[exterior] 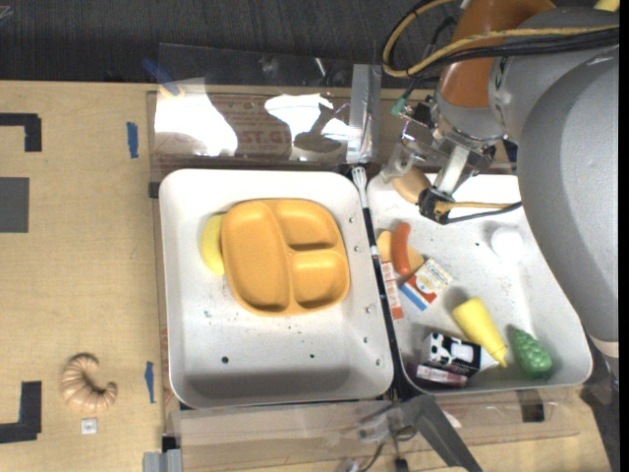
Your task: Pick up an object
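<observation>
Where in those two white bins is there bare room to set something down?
Left bin: bare floor in front of the orange tray. Right bin: a bare patch right of the hot dog, behind the corn. It is crowded along the divider and front, near the black-and-white box.
</observation>
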`<state>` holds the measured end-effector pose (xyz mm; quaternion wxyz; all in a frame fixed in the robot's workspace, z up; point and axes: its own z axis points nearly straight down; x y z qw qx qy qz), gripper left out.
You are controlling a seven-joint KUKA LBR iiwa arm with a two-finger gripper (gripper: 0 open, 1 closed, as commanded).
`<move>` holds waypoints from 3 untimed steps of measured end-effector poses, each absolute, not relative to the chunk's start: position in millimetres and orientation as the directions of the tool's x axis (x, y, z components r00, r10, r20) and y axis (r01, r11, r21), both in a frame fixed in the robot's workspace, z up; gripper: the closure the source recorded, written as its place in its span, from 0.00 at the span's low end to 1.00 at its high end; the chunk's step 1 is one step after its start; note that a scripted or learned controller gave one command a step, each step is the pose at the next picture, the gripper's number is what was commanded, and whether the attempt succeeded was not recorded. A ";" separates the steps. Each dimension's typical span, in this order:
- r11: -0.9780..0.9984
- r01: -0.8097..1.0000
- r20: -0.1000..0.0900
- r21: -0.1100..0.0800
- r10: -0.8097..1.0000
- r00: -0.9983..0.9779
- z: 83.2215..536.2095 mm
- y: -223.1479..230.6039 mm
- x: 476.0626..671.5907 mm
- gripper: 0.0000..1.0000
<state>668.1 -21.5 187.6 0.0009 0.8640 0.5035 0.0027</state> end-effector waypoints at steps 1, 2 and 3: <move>-0.419 0.908 -0.001 -0.002 0.908 0.419 194.3 -69.3 607.6 1.00; -0.457 0.890 -0.001 -0.005 0.890 0.457 188.7 -13.0 601.1 1.00; -0.433 0.902 -0.001 -0.004 0.902 0.433 199.3 -27.5 577.3 1.00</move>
